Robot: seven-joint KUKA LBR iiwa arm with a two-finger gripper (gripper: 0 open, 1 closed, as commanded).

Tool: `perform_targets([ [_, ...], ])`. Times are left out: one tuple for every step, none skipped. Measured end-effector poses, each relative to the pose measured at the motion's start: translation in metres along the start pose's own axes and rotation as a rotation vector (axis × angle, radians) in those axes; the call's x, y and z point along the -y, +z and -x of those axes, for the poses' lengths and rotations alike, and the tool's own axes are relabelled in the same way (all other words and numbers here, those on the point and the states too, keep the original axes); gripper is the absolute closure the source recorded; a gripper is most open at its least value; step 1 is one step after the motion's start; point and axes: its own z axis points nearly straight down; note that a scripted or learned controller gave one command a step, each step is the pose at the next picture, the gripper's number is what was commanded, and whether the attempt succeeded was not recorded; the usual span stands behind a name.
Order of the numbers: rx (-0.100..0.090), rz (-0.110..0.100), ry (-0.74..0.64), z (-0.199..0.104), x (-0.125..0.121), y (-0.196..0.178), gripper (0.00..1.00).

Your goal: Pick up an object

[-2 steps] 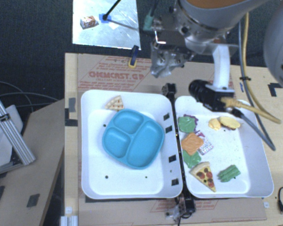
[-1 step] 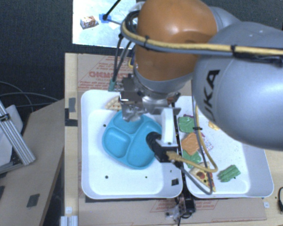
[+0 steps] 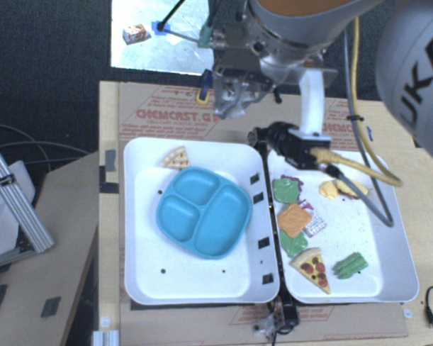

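My gripper (image 3: 232,97) hangs high over the cardboard behind the far edge of the left bin (image 3: 138,272), its metal end blurred. In the left bin lie a blue divided plate (image 3: 203,211) and a small waffle piece (image 3: 176,158) at the far corner. The right bin (image 3: 394,271) holds several toy foods: a purple and green piece (image 3: 287,187), an orange square (image 3: 294,219), a green leaf shape (image 3: 293,244), a pizza slice (image 3: 312,268), a green bumpy piece (image 3: 350,266) and a yellow piece (image 3: 332,188). Nothing shows under the gripper.
A black fitting (image 3: 288,146) with a white post and yellow cables sits at the far end of the wall between the bins. A cable (image 3: 375,203) trails over the right bin's far part. The arm's grey body (image 3: 412,62) looms at the upper right.
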Motion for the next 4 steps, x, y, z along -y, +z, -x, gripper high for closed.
perform_targets([
  [0.007, -0.015, 0.014, 0.098, 0.035, 0.012, 1.0],
  [0.008, -0.022, 0.012, 0.151, 0.04, 0.089, 1.0],
  [0.009, -0.028, 0.012, 0.203, 0.046, 0.248, 1.0],
  [0.007, -0.017, 0.008, 0.226, 0.045, 0.269, 1.0],
])
